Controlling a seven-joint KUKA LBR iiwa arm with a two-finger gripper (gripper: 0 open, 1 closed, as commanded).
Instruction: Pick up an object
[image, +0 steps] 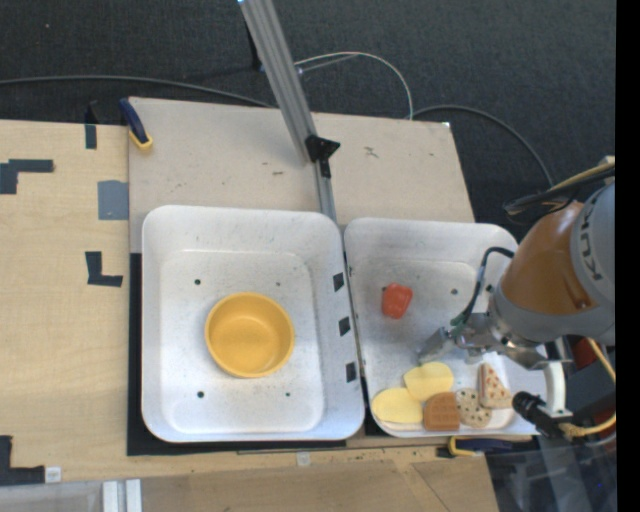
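Note:
In the right bin (420, 240) a small red-orange object (397, 301) lies near the middle. Along the bin's front edge sit two pale yellow pieces (428, 380) (396, 406), a brown block (441, 411), a speckled cookie-like piece (471, 408) and a wedge with red spots (491, 385). My gripper (450, 342) hangs low over the bin's right half, just above the yellow pieces and to the right of the red object. Nothing shows between its fingers. A yellow bowl (250, 334) rests in the left bin (170, 260).
A grey metal pole (290, 90) slants down from the top to the seam between the bins. Cables (400, 80) run over the dark floor behind the bench. A blue-and-yellow clamp (135, 123) sits at the board's far-left corner.

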